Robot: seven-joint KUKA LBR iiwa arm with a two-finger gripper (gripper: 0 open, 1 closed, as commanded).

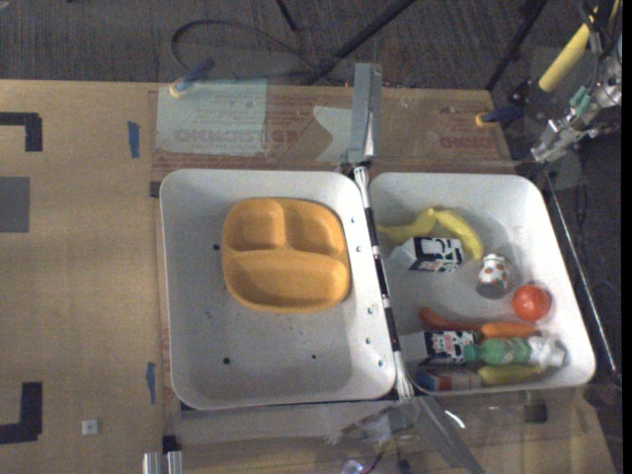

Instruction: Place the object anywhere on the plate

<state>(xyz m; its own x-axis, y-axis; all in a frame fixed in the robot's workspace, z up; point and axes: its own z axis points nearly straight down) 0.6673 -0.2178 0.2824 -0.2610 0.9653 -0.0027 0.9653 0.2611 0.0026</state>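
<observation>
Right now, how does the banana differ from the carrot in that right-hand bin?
The banana is yellow and curved, lying near the bin's far side. The carrot is orange and nearly straight, lying nearer the bin's front edge, beside a green bottle. Both are long and lie flat in the right bin.

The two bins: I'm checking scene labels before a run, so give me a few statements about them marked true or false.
1. The orange plate lies in the left bin. True.
2. The plate has three compartments. True.
3. The banana is on the plate. False: it lies in the right bin, near the far edge.
4. The red ball lies in the left bin. False: it lies in the right bin, near the right wall.
5. The carrot lies in the right bin. True.
</observation>
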